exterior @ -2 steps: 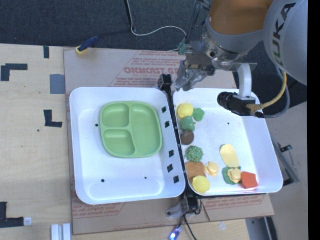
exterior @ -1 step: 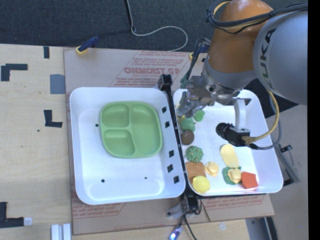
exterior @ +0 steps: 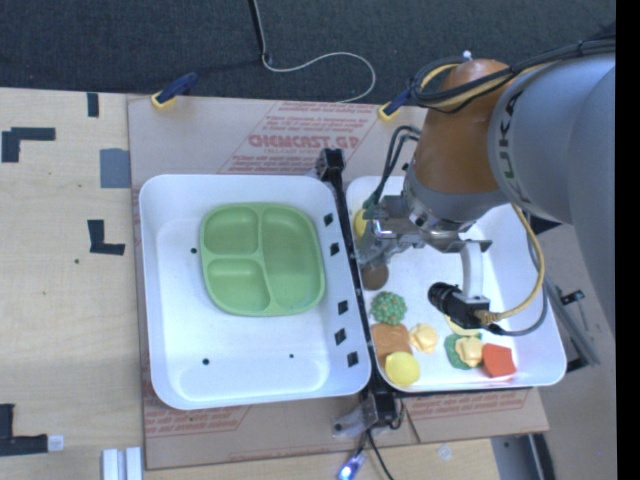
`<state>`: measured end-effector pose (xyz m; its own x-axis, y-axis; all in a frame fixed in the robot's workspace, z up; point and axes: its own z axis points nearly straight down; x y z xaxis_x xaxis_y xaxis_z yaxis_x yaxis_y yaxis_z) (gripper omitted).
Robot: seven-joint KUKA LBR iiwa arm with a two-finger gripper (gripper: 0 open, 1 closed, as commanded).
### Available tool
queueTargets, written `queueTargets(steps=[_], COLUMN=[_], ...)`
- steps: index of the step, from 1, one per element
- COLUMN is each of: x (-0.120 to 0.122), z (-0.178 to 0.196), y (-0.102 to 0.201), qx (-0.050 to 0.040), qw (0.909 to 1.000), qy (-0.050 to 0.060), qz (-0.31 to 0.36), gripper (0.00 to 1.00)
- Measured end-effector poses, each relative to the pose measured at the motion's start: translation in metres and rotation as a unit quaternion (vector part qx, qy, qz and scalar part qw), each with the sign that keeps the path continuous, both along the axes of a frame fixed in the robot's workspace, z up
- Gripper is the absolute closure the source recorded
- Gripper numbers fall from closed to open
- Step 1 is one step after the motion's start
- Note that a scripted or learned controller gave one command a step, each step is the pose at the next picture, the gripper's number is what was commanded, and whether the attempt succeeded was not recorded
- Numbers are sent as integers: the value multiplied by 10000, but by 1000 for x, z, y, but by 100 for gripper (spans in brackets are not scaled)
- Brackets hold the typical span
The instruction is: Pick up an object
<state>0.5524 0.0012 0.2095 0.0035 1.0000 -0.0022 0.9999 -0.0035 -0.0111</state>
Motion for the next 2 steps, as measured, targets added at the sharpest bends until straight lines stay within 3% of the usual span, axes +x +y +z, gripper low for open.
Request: queueTargets(steps=[1,2], x=[-42,-59], z=[193,238], y=[-15,101], qx=[14,26], qw=[9999,9999], qy=[-136,-77], qz=[21,88], gripper=[100,100])
